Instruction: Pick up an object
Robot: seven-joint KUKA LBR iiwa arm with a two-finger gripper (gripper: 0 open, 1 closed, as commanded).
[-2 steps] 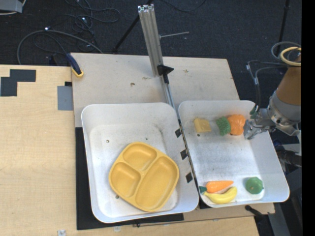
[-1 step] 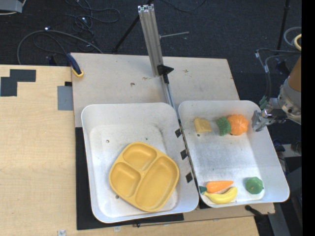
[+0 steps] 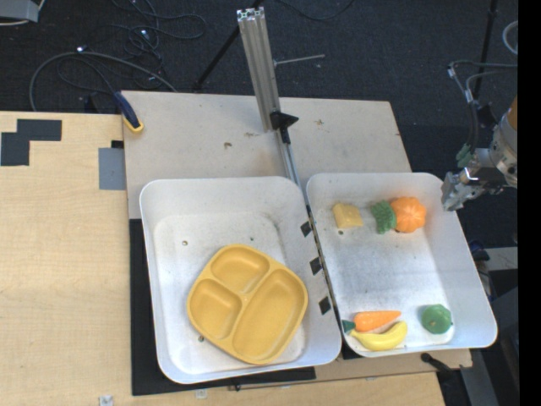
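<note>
We see a dark carpeted floor along the top, strewn with black cables. A pale wooden table fills the left side. Beside it stands a beige bench, and an upright aluminium post rises from near the bench's far edge.

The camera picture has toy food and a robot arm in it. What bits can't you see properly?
- Gripper: small and dark at the right bin's edge; whether it is open or shut cannot be told.
- Arm: cut off by the picture's right side.
- Banana: its top is covered by the carrot.
- Green toy: partly behind the orange, too small to name.
</note>
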